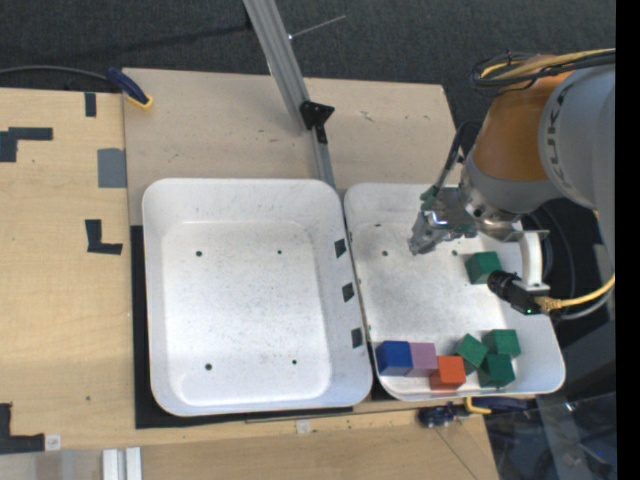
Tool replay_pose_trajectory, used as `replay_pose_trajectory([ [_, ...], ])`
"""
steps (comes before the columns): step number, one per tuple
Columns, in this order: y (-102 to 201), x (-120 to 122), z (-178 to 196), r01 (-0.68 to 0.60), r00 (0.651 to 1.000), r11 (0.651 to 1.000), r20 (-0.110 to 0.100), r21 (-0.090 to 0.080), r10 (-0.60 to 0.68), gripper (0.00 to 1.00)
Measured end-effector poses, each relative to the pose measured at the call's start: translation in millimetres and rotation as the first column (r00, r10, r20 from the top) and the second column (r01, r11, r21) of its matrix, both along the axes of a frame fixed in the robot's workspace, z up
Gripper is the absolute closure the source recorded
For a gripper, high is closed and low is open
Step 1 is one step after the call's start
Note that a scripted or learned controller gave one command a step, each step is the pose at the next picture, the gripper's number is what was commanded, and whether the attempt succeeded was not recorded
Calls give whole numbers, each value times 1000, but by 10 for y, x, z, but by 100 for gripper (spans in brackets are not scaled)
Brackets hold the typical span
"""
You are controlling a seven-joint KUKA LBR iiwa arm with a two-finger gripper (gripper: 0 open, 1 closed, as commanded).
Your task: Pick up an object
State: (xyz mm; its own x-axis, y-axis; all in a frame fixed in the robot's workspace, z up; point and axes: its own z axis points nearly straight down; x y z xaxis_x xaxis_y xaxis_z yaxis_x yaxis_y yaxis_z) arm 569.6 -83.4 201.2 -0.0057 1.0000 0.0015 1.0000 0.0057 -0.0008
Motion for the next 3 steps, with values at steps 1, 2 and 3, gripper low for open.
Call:
replay_pose_trajectory([
  [1, 492, 244, 154, -1, 1000, 1000, 2, 0, 1, 100],
  [2, 994, 455, 84, 0, 1000, 1000, 0, -2, 0, 100],
  [3, 1440, 695, 232, 0, 1000, 1000, 2, 0, 0, 100],
])
